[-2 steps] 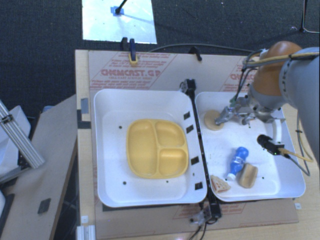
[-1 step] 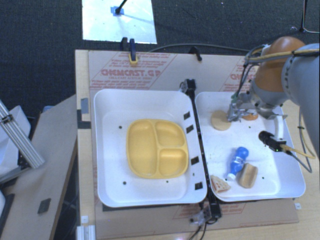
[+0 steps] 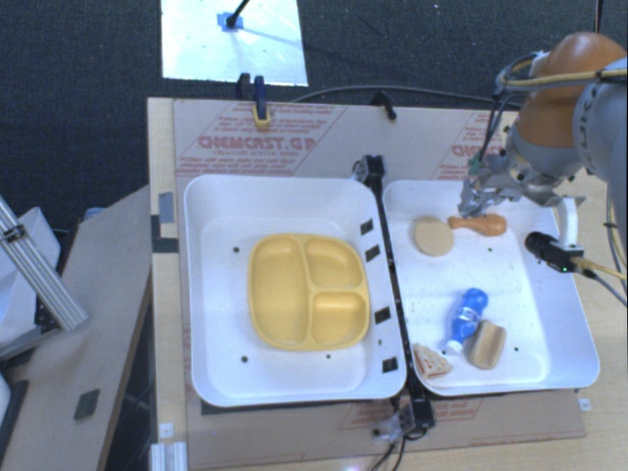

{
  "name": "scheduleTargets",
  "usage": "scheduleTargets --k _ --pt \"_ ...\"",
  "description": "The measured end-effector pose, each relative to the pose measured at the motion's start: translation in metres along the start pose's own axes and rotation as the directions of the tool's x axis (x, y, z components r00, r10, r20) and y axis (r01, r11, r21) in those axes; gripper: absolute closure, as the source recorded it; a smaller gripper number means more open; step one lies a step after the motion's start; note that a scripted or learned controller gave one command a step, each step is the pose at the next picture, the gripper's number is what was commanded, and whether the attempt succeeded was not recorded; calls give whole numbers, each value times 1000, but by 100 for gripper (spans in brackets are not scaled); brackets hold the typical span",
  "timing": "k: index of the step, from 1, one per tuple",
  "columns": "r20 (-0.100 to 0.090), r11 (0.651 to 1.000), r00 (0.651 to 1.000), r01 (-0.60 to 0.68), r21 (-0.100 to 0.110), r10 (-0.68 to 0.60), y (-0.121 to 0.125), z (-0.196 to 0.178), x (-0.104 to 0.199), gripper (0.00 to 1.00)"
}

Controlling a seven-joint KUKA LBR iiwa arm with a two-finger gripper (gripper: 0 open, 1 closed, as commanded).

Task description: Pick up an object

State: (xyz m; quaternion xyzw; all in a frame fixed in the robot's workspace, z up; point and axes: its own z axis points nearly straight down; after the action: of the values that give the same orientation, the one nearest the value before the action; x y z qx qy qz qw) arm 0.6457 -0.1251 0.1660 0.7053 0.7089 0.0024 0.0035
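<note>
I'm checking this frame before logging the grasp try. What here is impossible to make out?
- Pincer, camera view: its tips are too small and blurred to tell whether they touch the orange-brown piece beneath.
- Arm: cut off by the picture's right side.
- Blue bottle: its lower end lies against the tan block; label too small to read.
- Triangular piece at the right bin's corner: too small to identify.

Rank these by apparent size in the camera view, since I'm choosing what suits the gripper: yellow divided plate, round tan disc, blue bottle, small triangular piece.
1. yellow divided plate, by far the largest
2. blue bottle and round tan disc: they look alike in size, so I will not rank them
3. small triangular piece, the smallest
</note>
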Motion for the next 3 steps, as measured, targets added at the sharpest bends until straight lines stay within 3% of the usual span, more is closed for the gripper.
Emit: scheduleTargets --k 1,3 --pt "0 1000 1000 0 2 0 2 -54 0 100" --pt "-3 1000 1000 3 8 -3 -10 -55 90 100"
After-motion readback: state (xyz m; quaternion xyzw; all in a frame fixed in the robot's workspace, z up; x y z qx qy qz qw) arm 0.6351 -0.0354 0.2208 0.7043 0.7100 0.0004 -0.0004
